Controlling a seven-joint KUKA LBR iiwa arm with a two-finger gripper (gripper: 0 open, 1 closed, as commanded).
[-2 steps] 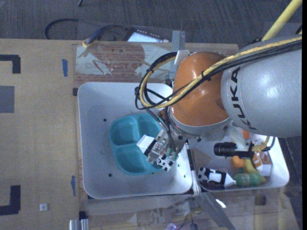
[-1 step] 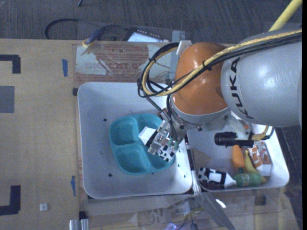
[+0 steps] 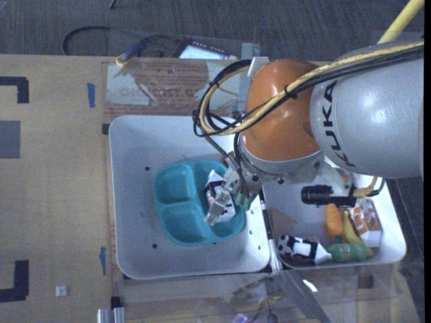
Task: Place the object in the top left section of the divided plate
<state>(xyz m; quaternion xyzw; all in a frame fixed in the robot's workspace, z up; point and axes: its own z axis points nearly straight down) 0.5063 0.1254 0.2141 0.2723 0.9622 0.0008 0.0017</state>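
Observation:
A teal divided plate (image 3: 178,204) lies in the left white bin (image 3: 131,180). Two of its sections show bare, one toward the back left and one toward the front left. My gripper (image 3: 219,204) hangs low over the plate's right section, which it largely hides. Black and white parts show at the gripper's tip; I cannot make out whether they are an object or parts of the gripper. The grey arm with its orange band (image 3: 283,113) covers the gap between the bins.
The right bin (image 3: 394,247) holds a black-and-white toy (image 3: 303,248), an orange carrot-like piece (image 3: 334,219), a yellow piece (image 3: 350,229), a green piece (image 3: 347,252) and a small orange-and-white box (image 3: 368,222). Cardboard and cables lie behind the left bin.

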